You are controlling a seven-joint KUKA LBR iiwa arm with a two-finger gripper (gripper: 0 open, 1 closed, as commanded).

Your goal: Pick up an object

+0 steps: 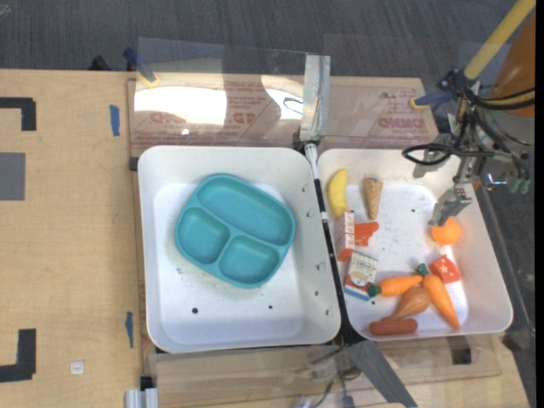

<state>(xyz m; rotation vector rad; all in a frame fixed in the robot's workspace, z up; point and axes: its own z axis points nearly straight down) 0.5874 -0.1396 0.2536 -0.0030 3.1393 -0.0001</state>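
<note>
So far nothing is lifted, by my reckoning. The gripper (448, 211) hangs low in the right bin (493, 313), right above a small orange ball (447, 232) lying on the bin floor. Whether its fingers are spread or clenched, I cannot tell. Grasping and raising remain.
</note>
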